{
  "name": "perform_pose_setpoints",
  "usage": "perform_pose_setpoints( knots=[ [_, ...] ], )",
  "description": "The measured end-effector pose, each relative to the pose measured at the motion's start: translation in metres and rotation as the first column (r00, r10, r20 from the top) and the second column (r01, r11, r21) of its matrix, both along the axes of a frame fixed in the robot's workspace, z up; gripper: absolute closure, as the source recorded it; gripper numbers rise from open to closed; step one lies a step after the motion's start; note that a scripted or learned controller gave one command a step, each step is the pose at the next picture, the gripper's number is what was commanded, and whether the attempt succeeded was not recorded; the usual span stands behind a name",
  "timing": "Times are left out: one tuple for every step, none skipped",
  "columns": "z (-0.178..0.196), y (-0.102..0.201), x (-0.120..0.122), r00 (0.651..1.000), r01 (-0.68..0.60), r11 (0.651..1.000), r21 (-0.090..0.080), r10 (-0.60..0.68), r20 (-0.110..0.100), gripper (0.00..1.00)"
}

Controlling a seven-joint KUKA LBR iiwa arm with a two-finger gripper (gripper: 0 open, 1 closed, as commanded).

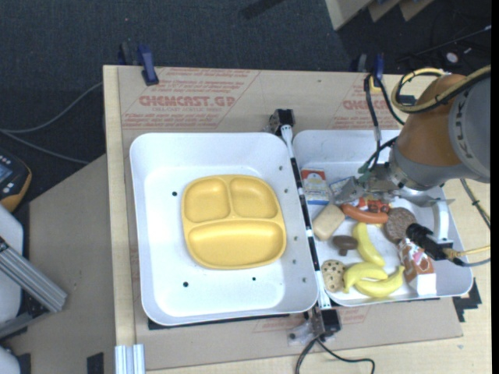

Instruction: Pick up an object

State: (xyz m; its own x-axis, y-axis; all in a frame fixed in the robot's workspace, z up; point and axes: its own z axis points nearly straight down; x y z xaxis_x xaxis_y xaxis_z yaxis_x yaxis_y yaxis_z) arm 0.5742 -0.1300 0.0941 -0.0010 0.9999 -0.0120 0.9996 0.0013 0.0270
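Dark carpet surrounds the tabletop [195, 92], which bears two white bins side by side. Left bin [156, 209] holds a yellow divided plate [232, 221]. Right bin [444, 224] holds toy food: bananas [373, 275], a hot dog [366, 213], a cookie [333, 273], a bread piece [327, 221]. The arm [437, 139] hangs over this bin; its claw [365, 184] sits just above the hot dog, though its opening cannot be told.

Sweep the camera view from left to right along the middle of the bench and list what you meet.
Left white bin → yellow divided plate → bread roll → bananas → dark round piece, all of these last three in the right white bin.
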Motion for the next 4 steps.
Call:
perform_pose_setpoints(
  knots=[
    [0.011,-0.048,0.092,1.000,-0.001,1.000,0.006,0.001,-0.014,0.00],
    [-0.003,-0.027,0.051,1.000,0.003,1.000,0.008,-0.003,-0.010,0.00],
    [-0.003,-0.071,-0.060,1.000,0.009,1.000,0.009,-0.009,-0.014,0.00],
    [-0.007,-0.034,-0.094,1.000,0.002,1.000,0.009,-0.002,-0.020,0.00]
  ],
)
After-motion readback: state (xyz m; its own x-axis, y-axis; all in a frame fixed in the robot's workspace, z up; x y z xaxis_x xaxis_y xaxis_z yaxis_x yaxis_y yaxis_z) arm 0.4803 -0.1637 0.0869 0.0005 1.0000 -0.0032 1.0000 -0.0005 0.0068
